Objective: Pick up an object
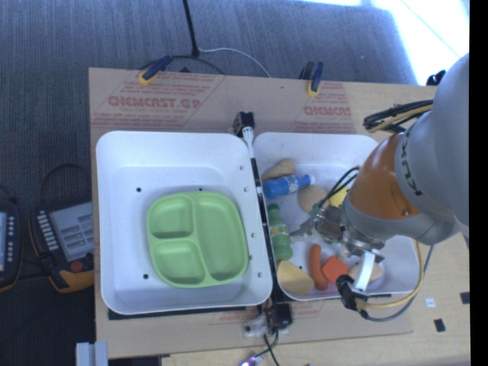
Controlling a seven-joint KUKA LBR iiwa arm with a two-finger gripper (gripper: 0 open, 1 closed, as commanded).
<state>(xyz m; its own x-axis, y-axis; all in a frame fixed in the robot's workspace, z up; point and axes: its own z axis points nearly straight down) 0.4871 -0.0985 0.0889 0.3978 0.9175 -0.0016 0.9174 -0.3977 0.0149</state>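
Note:
The right bin holds several small objects. A blue bottle lies near its left wall, with a tan piece above it and another pale one to its right. Green pieces lie along the left wall. At the front are a yellowish lump, an orange carrot and a red-orange block. My gripper hangs low over the middle of this bin, just above the carrot and the block. The arm's grey and orange body hides the bin's right half.
The left bin bears a green divided plate. A black divider runs between the bins. Cables loop from the wrist over the right bin's front edge. Clamps sit at the board's back edge.

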